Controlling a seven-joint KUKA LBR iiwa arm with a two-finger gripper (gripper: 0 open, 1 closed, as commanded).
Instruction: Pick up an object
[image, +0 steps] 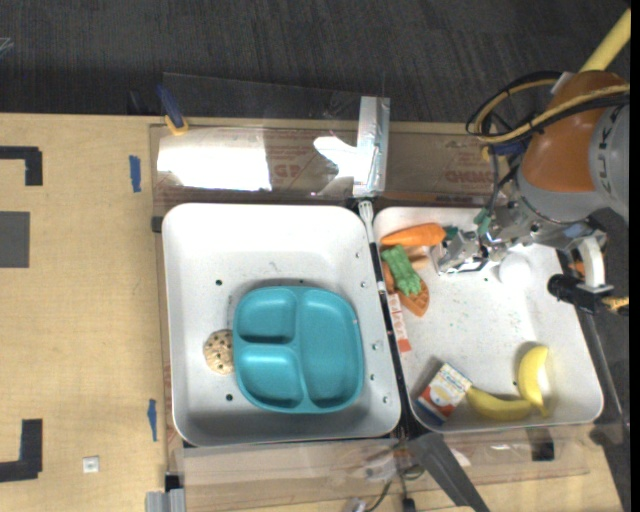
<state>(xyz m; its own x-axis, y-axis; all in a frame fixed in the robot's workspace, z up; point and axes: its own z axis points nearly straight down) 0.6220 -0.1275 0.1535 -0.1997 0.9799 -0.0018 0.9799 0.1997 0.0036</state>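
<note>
The orange toy carrot (413, 236) lies at the top left corner of the right white bin (560, 300), just beside the gripper (462, 252), which sits low over the bin floor to the carrot's right. Whether that hand is wide, narrow or closed on anything cannot be told: the metal parts blur together. Just below the carrot, a green toy vegetable (400, 267) rests on an orange-brown piece (415, 297) along the bin's left wall. Further down, a small printed carton (443, 389) leans in the lower left corner, its lettering too small to read, and a yellow banana (520, 388) curves beside it. The grey arm with its orange band (565, 140) comes in from the right. In the left white bin (270, 240), a teal divided plate (298, 345) sits with a speckled cookie (218, 351) touching its left edge. Faint reddish print on the cardboard (445, 160) behind the bins is unreadable.
</note>
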